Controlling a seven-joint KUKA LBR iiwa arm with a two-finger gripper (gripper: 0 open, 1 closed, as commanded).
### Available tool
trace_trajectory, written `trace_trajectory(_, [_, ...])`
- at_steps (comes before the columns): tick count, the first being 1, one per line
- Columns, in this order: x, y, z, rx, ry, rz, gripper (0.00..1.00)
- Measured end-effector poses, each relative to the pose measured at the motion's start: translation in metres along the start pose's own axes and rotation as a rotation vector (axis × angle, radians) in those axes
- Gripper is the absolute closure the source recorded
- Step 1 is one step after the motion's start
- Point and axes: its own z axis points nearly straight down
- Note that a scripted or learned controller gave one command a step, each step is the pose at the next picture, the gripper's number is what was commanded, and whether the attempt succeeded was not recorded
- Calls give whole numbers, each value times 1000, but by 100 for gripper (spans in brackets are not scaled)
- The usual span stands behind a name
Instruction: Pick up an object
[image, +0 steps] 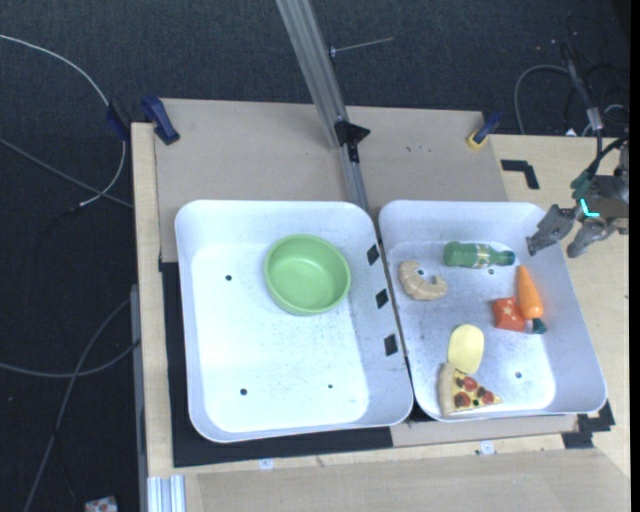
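Note:
The right bin holds a green bottle lying on its side, a tan bagel-like piece, an orange carrot, a small red block, a yellow lemon-shaped toy and a pizza slice. My gripper hovers over the bin's far right rim, to the right of the bottle, its two dark fingers spread open with nothing between them.
A green bowl sits in the left bin near its far right corner. A metal pole rises from the back between the bins. Blue and yellow clamps hold the board's far corners.

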Motion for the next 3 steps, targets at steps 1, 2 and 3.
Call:
trace_trajectory(1, [0,1,-4,-7,-1,-1,0])
trace_trajectory(2, [4,2,60,2,1,0,0])
trace_trajectory(3, [11,0,123,2,1,0,0])
